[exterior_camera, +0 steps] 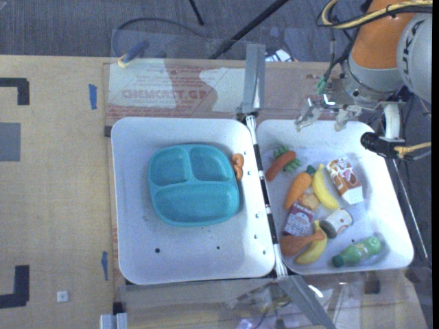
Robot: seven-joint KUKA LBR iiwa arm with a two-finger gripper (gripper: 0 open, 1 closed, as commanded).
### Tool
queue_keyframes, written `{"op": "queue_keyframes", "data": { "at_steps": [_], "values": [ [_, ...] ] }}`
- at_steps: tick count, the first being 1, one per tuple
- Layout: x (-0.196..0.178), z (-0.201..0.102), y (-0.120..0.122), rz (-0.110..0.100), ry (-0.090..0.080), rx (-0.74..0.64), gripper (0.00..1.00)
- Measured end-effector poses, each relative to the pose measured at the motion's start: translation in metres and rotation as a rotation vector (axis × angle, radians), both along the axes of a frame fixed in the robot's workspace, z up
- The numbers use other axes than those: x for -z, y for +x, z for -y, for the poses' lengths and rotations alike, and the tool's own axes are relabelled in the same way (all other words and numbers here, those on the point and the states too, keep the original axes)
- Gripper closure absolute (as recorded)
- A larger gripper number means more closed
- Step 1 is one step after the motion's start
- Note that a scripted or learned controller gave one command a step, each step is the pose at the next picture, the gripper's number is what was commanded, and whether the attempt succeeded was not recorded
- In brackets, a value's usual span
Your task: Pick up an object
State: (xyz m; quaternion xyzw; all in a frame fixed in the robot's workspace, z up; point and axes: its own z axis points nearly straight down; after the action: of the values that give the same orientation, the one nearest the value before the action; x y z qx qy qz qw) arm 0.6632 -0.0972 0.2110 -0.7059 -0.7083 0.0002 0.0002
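Evidently the hand [321, 117], fingers apart and holding nothing, hovered at the far edge of the right bin [392, 184], so the approach seemed underway; toys like the banana [324, 187] lay below it, needing a descent.

One fixed camera looks down at a slant from above the bench [55, 184]. It stands far enough to take in both bins, the left bin [130, 204] and the right bin [387, 204]. The arm [391, 40] enters at the upper right.
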Motion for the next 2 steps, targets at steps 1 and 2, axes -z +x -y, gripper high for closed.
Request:
{"op": "queue_keyframes", "data": {
  "at_steps": [1,2],
  "values": [
    [0.106,0.016,-0.051,0.001,0.0,-0.23,0.0],
    [0.095,0.017,-0.05,0.006,-0.001,-0.226,1.0]
  ]
}}
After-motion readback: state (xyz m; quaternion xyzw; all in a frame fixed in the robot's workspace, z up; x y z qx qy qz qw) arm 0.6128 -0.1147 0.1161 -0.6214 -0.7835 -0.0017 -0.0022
